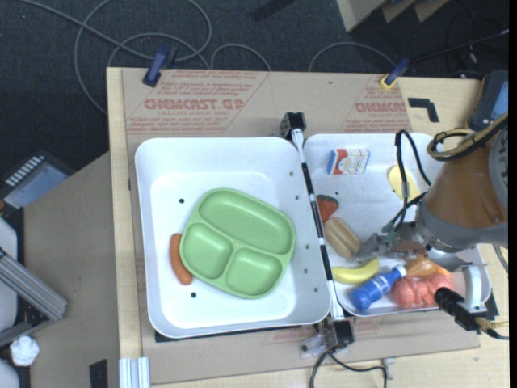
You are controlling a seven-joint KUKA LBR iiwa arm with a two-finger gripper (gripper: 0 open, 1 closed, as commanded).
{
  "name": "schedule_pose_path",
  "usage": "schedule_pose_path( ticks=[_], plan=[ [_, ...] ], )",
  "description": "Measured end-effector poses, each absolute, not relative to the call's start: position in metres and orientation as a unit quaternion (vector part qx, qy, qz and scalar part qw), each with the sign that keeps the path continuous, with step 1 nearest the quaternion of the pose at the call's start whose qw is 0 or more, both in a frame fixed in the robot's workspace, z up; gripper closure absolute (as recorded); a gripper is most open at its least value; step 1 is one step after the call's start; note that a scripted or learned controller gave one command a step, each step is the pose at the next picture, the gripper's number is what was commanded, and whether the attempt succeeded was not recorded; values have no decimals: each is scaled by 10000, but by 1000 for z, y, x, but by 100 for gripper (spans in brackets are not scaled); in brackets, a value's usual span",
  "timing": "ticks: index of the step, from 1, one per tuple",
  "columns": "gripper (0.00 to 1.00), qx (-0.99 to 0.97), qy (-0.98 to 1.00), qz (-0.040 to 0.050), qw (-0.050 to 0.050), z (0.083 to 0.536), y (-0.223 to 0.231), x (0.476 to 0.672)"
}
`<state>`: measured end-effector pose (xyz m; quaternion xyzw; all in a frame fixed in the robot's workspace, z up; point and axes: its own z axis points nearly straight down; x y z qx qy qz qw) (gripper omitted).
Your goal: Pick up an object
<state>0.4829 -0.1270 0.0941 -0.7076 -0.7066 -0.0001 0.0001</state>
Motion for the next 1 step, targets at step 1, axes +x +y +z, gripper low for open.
schedule_pose_path(
  ticks=[1],
  plan=[
    [0,-7068,-7074,4,17,84,-95,478]
  ],
)
